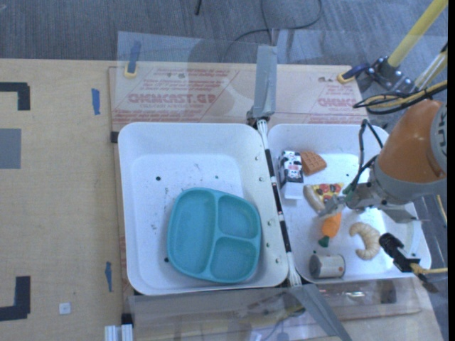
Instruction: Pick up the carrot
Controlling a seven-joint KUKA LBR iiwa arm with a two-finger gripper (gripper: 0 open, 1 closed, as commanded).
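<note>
Your target, the carrot [330,226], lies in the right bin [320,131], roughly in the middle of its floor. It is tilted, with its orange body uppermost in the camera view and its small dark green tip pointing down toward the near wall.

It looks like a toy piece of food, short and stubby, bright orange and smooth. Judge it to be light and fairly stiff, probably plastic, so it should not crush. Its rounded, tapering body may be slippery and could squirt out of a pinch placed near the narrow end. Take it across the thick orange middle, with the jaws closing at right angles to its length, and keep off the green tip.

It has close neighbours. A pale, curved, croissant-like piece [367,239] lies just beside it to the right. A flat slice with coloured spots [323,192] sits just above it, perhaps touching. A grey cylinder [327,265] lies near the green tip. You have little room to come down, so a narrow approach would suit.

The gripper [350,197] hangs low over the bin, just above and to the right of the carrot, at the end of the grey wrist below the orange band. The wrist hides the jaws, so you cannot tell whether they are spread or pressed together, and nothing shows the carrot between them.

In the left bin [142,148] lies a teal divided plate [213,236], well apart from all this.
</note>
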